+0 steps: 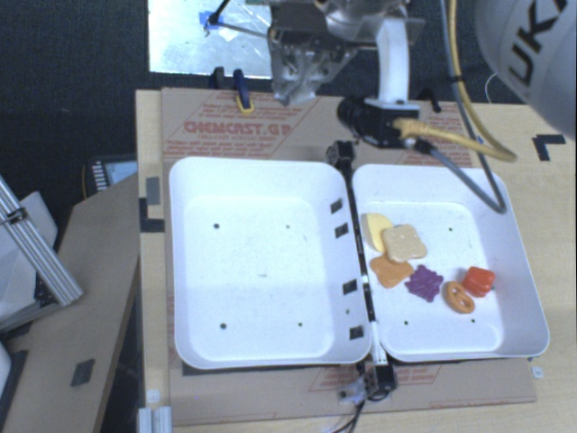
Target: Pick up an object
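Six small items sit untouched in the right bin [518, 278] toward the tabletop's right edge; the end effector [293, 84] hangs near the far edge, empty-looking, its opening unclear, so picking remains undone.

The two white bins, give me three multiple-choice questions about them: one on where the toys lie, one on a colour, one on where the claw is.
1. Which bin holds the toy pieces?
A. the left bin
B. the right bin
C. both

2. What colour is the star-shaped piece?
A. green
B. white
C. purple

3. Where is the claw?
A. raised beyond the far edge of the bins
B. down among the toys
C. resting on the left bin's floor

Answers:
1 B, the pieces cluster in the right bin.
2 C, it is purple, between the orange pieces.
3 A, it hangs over the cardboard behind the bins.
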